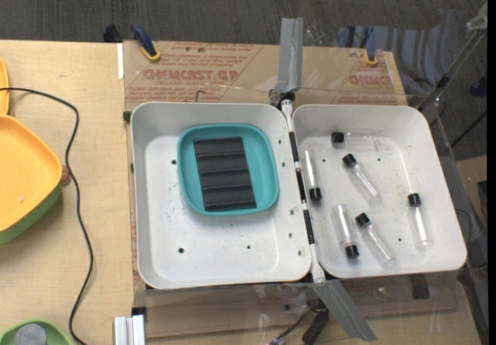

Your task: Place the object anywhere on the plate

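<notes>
The brown sheet reads, seemingly, "CHEMCAST GP" in red

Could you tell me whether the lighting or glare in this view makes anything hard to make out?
In the camera view the light is soft and even, with faint shadows; the clear vials nearly vanish against the white right bin, only their black caps standing out; the teal plate and its dark ribbed insert read sharply in the left bin.

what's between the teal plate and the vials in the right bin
In the camera view, bare white floor of the left bin flanks the teal plate; then come the two bins' adjoining rims. The nearest vial lies just past them in the right bin.
</notes>
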Robot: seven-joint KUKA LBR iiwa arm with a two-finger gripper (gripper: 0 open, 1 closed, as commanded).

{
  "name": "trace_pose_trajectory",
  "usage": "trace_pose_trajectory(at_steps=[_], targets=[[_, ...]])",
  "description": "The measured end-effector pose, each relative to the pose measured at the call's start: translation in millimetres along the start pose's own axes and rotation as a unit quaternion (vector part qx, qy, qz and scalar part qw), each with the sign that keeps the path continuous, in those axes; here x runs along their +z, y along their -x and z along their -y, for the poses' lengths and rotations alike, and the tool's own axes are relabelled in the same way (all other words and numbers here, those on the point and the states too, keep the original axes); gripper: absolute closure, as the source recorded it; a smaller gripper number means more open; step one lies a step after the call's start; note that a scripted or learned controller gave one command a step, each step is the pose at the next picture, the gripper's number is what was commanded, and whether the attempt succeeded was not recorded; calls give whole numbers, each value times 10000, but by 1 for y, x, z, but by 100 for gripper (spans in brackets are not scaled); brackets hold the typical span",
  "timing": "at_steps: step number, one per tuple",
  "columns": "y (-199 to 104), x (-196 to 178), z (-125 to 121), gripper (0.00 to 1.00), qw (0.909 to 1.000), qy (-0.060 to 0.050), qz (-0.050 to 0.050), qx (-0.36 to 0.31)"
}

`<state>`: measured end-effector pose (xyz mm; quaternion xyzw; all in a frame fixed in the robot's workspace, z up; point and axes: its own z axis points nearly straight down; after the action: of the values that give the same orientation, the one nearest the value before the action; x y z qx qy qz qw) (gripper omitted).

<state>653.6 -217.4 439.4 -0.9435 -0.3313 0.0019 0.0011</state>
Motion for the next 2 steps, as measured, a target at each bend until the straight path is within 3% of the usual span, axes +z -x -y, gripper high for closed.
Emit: trace_pose_trajectory(at_steps=[2], targets=[[5, 0, -4, 0, 9950, 2, -2, 994]])
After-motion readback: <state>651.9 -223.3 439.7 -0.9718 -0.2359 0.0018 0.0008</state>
